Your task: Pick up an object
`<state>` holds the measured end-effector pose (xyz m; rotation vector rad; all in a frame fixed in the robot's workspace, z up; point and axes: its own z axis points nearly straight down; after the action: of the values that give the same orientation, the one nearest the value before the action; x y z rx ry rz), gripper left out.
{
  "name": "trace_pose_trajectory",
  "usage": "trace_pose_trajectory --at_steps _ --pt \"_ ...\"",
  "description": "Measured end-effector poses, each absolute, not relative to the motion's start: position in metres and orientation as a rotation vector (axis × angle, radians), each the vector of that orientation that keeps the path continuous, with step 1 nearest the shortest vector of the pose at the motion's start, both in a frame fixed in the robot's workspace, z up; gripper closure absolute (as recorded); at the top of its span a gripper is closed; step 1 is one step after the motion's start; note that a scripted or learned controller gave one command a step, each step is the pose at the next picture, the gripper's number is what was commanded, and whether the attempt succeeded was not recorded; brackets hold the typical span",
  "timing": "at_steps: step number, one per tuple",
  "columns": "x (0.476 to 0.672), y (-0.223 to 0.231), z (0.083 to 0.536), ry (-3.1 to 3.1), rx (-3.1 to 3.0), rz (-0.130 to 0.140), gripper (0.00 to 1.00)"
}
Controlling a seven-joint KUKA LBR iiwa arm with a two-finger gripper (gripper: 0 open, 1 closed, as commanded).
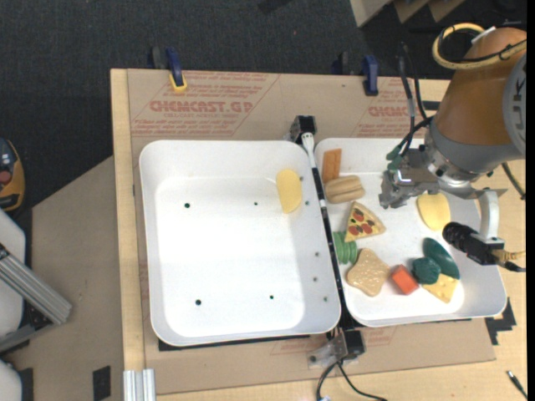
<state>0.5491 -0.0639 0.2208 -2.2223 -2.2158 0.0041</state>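
**Camera setup: single fixed overhead view**

One camera, mounted above the surface (pixel 251 98), looks down at a slant. It stands far enough back to take in both white bins whole: left bin (pixel 167 249) and right bin (pixel 481 303), side by side at frame centre. Dark floor fills the top of the frame. The arm (pixel 476 98) enters from the right edge. The surface's far edge lies toward the top.
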Motion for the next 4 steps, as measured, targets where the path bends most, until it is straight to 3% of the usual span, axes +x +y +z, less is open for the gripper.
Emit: trace_pose_trajectory --at_steps 1,2,3,4 --pt "0.635 -0.126 0.151 -2.228 -2.23 -0.007 1.0" --pt "0.631 -0.124 0.152 -2.224 -2.223 0.0 0.0" --pt "0.603 -0.032 0.21 -2.222 -2.22 0.001 0.0" --pt "0.629 -0.015 0.34 -2.228 -2.223 -0.006 0.0"
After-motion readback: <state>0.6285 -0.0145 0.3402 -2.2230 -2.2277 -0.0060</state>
